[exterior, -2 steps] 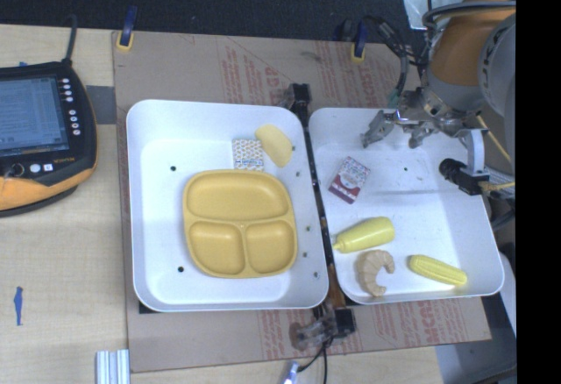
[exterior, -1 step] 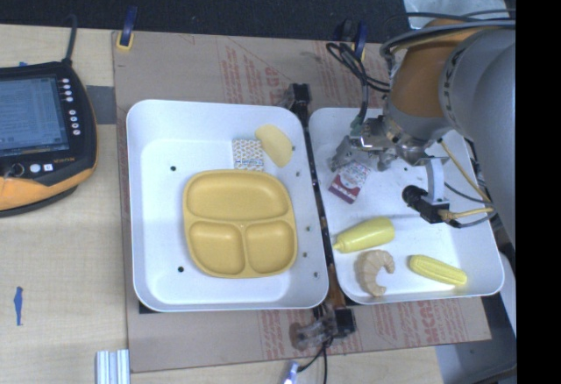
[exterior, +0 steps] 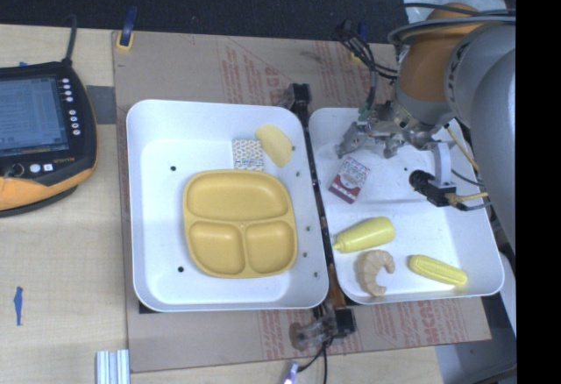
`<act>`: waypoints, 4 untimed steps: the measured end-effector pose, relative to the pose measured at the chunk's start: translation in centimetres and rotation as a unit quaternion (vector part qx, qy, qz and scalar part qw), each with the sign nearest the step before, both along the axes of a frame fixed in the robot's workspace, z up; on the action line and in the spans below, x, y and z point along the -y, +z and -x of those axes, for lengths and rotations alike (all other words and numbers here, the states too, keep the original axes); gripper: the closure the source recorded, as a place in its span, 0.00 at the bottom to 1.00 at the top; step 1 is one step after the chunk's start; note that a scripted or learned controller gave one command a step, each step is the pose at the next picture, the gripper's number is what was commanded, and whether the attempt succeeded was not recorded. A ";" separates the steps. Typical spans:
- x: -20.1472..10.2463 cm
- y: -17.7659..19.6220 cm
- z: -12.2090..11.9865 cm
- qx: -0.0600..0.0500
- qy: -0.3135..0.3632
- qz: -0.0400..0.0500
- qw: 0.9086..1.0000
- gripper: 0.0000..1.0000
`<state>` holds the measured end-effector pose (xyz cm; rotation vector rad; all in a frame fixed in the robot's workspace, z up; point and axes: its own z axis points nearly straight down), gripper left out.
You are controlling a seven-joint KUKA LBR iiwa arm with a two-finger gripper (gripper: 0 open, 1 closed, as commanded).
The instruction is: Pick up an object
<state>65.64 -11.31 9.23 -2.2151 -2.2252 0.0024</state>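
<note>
Tabletop [exterior: 61,268]: pale wood with a brown cardboard sheet under two white bins.
Right bin [exterior: 478,286]: holds a red-and-white packet [exterior: 350,179], a yellow corn cob [exterior: 363,234], a tan croissant [exterior: 375,270] and a second corn cob [exterior: 437,269].
Packet: small, flat, tilted, upper middle of the frame.
Hand [exterior: 379,133]: at the right bin's upper edge, just above the packet; spread or pressed together, cannot tell.
Left bin [exterior: 145,198]: a yellow divided tray [exterior: 239,222].

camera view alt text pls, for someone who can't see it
A grey robot arm's gripper hangs over the right bin, above a red packet, two corn cobs and a croissant. The left bin holds a yellow divided tray.
</note>
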 end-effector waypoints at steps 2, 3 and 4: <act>-1.5 0.4 6.5 -0.001 0.001 0.001 1.000 0.00; -1.8 -0.1 5.5 0.000 0.001 0.001 1.000 0.00; -2.0 -0.1 6.0 -0.002 0.000 0.001 1.000 0.00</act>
